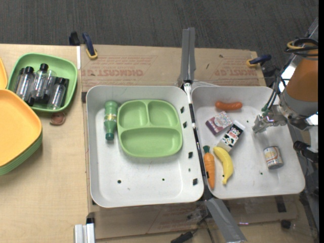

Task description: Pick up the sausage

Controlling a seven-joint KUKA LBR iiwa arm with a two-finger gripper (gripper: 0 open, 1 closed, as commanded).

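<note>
Bench seen from above: two white bins side by side at frame centre. The left bin [101, 184] carries a green divided plate [150, 127] w/ a green bottle [110, 119] lying just beside the plate's left edge. The right bin [283, 184] sits at centre-right, holding the smaller items. At far left of frame, a stack of orange plates [17, 135] and, in the upper left, a green tray [68, 80] filled w/ small dark-capped bottles [40, 85]. The grey arm w/ orange band [306, 77] comes in at the right edge; its gripper [260, 124] hangs over the right bin's upper-right part, nothing between its fingers, and whether they are spread or pressed together can't be told from here. In the right bin: a banana [225, 163] at lower centre, an orange carrot [209, 167] just left of it along the bin's wall, a small can [273, 157] to the right, and two small cards [225, 128] in the middle. The sausage [229, 105] lies flat near the bin's top edge, up and left of the gripper, apart from it.
</note>
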